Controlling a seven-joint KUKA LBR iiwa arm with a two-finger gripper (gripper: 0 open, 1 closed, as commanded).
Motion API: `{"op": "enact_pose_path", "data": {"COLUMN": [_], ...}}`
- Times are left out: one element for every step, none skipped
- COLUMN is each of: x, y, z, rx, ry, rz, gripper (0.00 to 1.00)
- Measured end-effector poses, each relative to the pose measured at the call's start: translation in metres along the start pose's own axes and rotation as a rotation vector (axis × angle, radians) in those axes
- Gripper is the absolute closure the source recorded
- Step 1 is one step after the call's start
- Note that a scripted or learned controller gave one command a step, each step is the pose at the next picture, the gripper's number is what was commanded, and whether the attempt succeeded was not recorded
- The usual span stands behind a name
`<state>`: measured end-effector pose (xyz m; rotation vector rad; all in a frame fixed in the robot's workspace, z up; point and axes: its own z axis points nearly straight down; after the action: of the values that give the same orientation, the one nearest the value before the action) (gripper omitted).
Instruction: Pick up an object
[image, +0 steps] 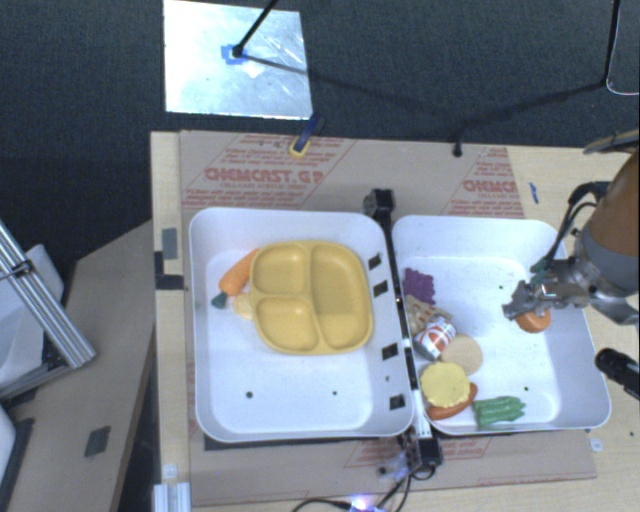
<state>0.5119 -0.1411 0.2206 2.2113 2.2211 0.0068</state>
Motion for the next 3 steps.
{"op": "enact_pose_path", "data": {"x": [0.000,0.039,0.077], "y": [0.001,0.050,0.090], "z": [-0.004,0.002,0.008], "rx": [0.006,0.004,0.004], "ry": [0.002,0.003,0.003], "rz": [0.001,-0.005,-0.005], "gripper": [1.00,1.00,1.00]}}
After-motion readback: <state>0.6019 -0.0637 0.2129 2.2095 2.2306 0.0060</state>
